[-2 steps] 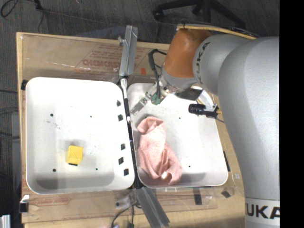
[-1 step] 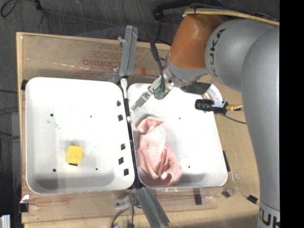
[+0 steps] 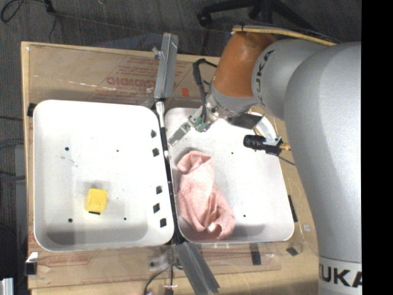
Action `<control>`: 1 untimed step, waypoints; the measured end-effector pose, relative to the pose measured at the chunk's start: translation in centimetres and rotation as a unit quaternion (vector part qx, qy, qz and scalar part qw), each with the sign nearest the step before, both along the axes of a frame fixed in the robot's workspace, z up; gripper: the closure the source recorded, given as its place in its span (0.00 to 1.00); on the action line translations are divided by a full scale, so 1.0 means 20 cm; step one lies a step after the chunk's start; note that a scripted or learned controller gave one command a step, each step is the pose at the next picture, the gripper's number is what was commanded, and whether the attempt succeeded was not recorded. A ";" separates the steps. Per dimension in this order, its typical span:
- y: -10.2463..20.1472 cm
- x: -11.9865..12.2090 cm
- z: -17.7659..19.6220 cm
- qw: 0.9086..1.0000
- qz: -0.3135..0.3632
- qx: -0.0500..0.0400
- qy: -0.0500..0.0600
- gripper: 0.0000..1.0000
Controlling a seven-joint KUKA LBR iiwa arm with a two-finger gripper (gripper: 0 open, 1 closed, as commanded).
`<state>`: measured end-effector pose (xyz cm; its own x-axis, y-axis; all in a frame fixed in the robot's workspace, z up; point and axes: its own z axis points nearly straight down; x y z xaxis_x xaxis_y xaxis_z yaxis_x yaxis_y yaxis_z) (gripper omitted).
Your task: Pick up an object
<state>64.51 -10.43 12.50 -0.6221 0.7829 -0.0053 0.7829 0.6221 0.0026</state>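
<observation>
Camera view, your inventory: gripper (image 3: 179, 132) low over the right bin (image 3: 270, 195), by the divider; finger spread cannot be told. Pink cloth (image 3: 201, 195) crumpled just below the fingers, apart from them. Yellow block (image 3: 96, 200) in left bin (image 3: 80, 128), well apart.

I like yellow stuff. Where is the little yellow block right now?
The yellow block lies in the left bin, toward its lower front part, far from the pink cloth in the right bin.
</observation>
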 end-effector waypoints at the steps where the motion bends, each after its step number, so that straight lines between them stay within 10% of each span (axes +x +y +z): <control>1: -0.02 0.02 -0.11 0.988 0.153 -0.005 0.000 0.00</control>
<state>64.88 -10.81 10.35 -0.8299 0.5578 -0.0123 0.5579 0.8299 -0.0041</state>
